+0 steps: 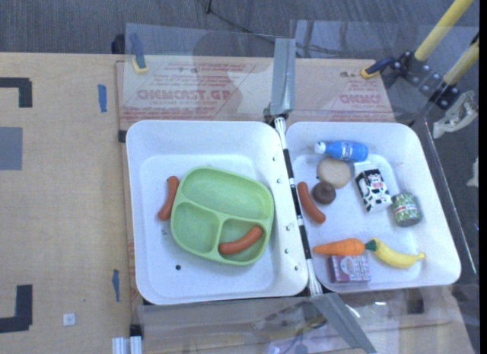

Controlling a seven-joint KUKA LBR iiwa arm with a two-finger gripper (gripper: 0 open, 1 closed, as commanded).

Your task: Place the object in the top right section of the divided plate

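With the pincer's state impossible to tell, the green divided plate [221, 192] is sitting in the left bin [144, 269], a sausage [240, 240] is lying in its lower right section, and a second sausage [168, 197] is lying just beside its left rim.

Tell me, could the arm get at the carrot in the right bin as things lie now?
Probably yes. The carrot lies flat with nothing over it, so it is open from above. The banana meets its leafy end and the pink box sits close beside it, so a grasp could be cramped there.
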